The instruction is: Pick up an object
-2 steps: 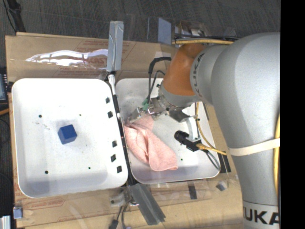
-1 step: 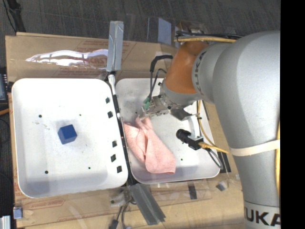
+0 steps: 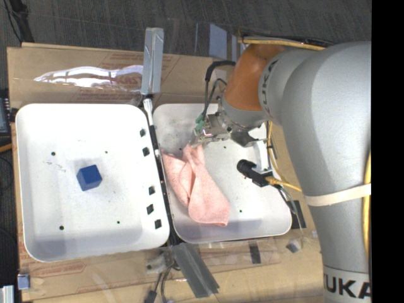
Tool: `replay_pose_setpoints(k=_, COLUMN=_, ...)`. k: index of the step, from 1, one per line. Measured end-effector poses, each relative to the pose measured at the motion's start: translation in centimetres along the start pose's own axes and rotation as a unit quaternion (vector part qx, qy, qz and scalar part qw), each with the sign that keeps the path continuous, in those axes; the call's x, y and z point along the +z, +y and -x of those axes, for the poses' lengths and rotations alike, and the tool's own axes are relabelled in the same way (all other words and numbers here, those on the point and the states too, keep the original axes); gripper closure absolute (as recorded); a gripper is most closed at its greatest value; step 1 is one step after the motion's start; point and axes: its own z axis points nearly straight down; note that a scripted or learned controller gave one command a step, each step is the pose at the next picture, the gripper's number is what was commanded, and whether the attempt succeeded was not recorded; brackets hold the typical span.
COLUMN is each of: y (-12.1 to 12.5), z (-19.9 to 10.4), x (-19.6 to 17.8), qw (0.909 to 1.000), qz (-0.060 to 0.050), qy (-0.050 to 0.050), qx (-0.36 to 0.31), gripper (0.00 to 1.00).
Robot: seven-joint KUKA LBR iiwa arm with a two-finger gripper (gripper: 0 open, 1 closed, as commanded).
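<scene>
Cloth (image 3: 197, 185) in right bin (image 3: 278, 223), gripper (image 3: 203, 131) at its top edge.
Pink cloth lies crumpled by the divider; fingers look pressed on its upper corner, prob. a pinch, but can't tell how open. Blue cube (image 3: 89, 177) in left bin (image 3: 38, 245).

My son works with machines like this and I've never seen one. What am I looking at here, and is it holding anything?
This is one picture, taken by a fixed camera above a bench, looking down at a slant. The big grey shape with the orange band is a robot arm reaching in from the right. At its end sits a gripper, a two-finger claw. On the bench are two shallow white bins. The left bin holds a small blue block. The right bin holds a crumpled pink cloth. The gripper is down at the cloth's upper end, but the picture doesn't settle whether it has actually taken hold.
</scene>
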Motion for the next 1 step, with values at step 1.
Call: replay_pose_setpoints(k=1, y=0.0, z=0.0, x=0.0, qw=1.0, qz=0.0, qy=0.0, qx=0.0, gripper=0.0)
